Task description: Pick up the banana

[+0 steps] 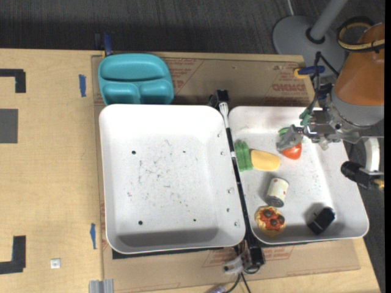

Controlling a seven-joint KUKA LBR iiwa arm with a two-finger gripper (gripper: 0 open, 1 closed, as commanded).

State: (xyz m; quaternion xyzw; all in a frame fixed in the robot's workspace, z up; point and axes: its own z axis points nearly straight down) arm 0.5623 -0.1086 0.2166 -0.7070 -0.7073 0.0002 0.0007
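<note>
Banana [264,159] looks light, smooth and probably stiff; I'd pinch across its middle. Jaws open or closed: cannot tell.

The gripper [292,140] hangs over the right bin [348,191], touching a red-orange item [292,152]; the banana [264,160] (yellow, beside a green piece [242,155]) lies just left-below it.

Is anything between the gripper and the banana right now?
Partly. The gripper hangs over the right bin, just right of the banana. A red-and-green toy vegetable lies beneath it, close beside the banana's right end. Nothing lies on top of the banana.
</note>
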